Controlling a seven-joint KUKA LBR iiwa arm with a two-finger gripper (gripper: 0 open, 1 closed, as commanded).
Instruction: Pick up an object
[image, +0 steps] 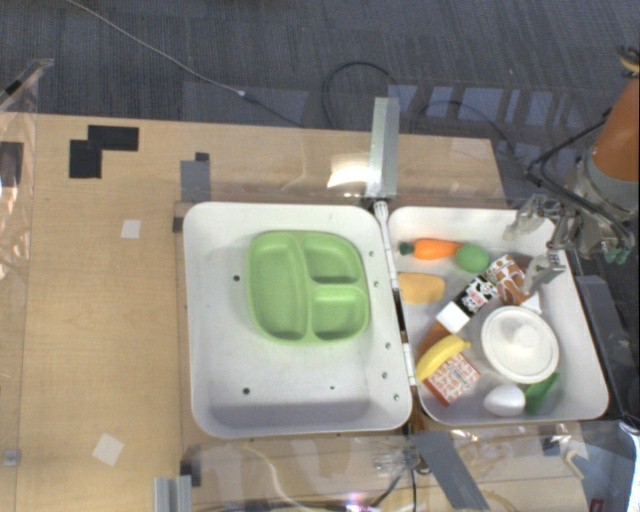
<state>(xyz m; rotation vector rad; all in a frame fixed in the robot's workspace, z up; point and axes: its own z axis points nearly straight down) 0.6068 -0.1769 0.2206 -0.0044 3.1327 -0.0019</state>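
Looking from the near edge of the bench, I see the right bin (590, 395) crowded: a white egg-shaped piece (504, 400) and something green (541, 392), half tucked under a white bowl (519, 343), sit in its near right corner, with a small red-and-white carton (457, 379) and a yellow banana (441, 354) beside them toward the near left. Farther in lie a black-and-white bottle with a white cap (467, 302), a brown packet (507, 279) I can't read, and a pale yellow lump (421, 289) against the left wall. Along the far edge rest an orange carrot (435, 249) and a green ball (473, 257). The left bin (215, 380) carries a green divided plate (307, 285) near its middle. My gripper (548, 240) hangs over the right bin's far right corner, fingers spread apart with nothing between them, close to the brown packet but apart from it; the arm (612, 160) is cut off at the right.
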